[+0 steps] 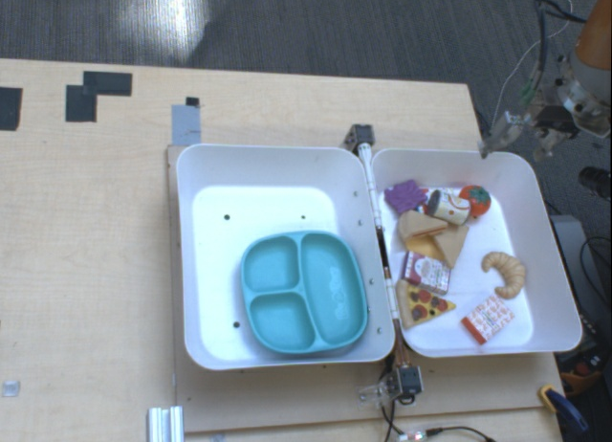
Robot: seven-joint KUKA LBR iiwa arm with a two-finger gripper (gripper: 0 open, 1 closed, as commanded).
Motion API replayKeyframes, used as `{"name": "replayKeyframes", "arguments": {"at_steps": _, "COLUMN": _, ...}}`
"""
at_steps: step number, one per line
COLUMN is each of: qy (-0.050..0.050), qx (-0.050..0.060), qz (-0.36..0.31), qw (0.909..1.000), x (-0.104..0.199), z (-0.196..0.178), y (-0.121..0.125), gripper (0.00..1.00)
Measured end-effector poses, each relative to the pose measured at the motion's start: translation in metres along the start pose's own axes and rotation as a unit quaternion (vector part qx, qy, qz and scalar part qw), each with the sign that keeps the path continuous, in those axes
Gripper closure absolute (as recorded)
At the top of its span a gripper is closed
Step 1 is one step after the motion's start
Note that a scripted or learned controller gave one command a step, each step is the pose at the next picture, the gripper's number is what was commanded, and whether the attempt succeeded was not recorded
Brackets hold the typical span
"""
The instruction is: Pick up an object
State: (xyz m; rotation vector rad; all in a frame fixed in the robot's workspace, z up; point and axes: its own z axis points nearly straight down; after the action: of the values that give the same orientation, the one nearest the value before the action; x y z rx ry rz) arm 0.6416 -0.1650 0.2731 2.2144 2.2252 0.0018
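Teal plate [304, 290], white bins [273, 167], tan croissant [506, 272], purple toy [404, 195]

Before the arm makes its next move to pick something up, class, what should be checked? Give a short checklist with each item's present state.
1. End effector above the right white bin: not ok; it sits at the bin's far right corner, off to the side of the items.
2. Finger state: cannot tell.
3. Nothing held: cannot tell.
4. An isolated target exists: ok; the tan toy croissant lies apart from its neighbours.
5. Cluttered targets flagged: ok; the purple toy, tan wedge and small bottle with red cap crowd together.
6. Left white bin contents known: ok; it holds a blue three-compartment plastic plate.
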Motion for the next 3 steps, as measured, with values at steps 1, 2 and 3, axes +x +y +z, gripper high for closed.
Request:
{"name": "replayKeyframes", "arguments": {"at_steps": 1, "qy": 0.001, "qx": 0.002, "qz": 0.001, "qw": 1.0000, "x": 0.015, "z": 0.152, "y": -0.030, "gripper": 0.00}}
{"name": "replayKeyframes", "arguments": {"at_steps": 2, "qy": 0.001, "qx": -0.001, "qz": 0.001, "qw": 1.0000, "x": 0.024, "z": 0.186, "y": -0.084, "gripper": 0.00}}
{"name": "replayKeyframes", "arguments": {"at_steps": 3, "qy": 0.000, "qx": -0.003, "qz": 0.001, "qw": 1.0000, "x": 0.024, "z": 0.174, "y": -0.082, "gripper": 1.00}}
